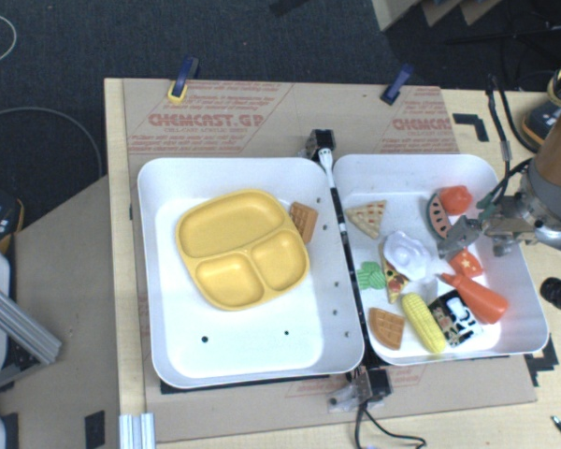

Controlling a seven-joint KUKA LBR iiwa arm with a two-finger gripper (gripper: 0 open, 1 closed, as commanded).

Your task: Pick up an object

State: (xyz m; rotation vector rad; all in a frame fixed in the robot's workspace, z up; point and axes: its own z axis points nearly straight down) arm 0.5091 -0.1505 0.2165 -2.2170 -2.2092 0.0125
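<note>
The yellow three-compartment plastic plate fills the left white bin: broad, stiff, awkward. In the right white bin, at five o'clock, the orange plastic carrot looks light, rigid, slick; grip mid-body. The tool hovers at three o'clock, seemingly spread apart.

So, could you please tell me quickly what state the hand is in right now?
Hand: low over the right white bin, beside the watermelon slice toy; open, shut or holding anything: cannot be told.
</note>
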